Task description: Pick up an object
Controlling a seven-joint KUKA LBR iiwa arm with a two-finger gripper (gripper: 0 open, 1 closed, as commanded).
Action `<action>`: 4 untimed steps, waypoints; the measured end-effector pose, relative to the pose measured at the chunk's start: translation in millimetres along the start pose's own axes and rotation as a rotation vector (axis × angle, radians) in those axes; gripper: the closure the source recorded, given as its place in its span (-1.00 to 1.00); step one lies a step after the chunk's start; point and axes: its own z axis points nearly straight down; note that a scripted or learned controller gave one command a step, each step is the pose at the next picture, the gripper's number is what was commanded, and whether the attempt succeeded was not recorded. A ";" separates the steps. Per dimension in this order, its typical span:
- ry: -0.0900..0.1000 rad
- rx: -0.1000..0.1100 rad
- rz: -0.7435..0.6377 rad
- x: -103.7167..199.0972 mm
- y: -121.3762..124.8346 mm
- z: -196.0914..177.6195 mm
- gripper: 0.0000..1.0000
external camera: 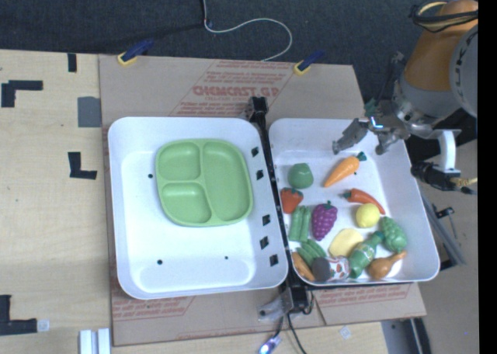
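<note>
Hand [363, 136] hovers over the upper right corner of the right shallow white bin [415, 213], its two dark fingers spread apart, pinching nothing. Just below it lies the orange plastic carrot [342, 171], green top toward the hand. Around it: a round green toy vegetable [300, 175], purple plastic grapes [324, 220], a yellow toy lemon [366, 214]. Over in the left white bin [128, 213] sits a light green divided plate [205, 182].

green plate [205, 182]; orange carrot [342, 171]; purple grapes [324, 220]
</note>
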 end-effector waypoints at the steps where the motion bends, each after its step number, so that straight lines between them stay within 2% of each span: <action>1: 0.002 -0.003 -0.005 58.7 -27.4 -55.6 -1.00; 2: 0.004 0.006 -0.007 129.3 -24.5 9.8 -1.00; 3: 0.003 -0.002 -0.008 196.2 26.6 13.8 -1.00; 4: 0.004 -0.014 -0.008 258.7 21.6 -116.9 -1.00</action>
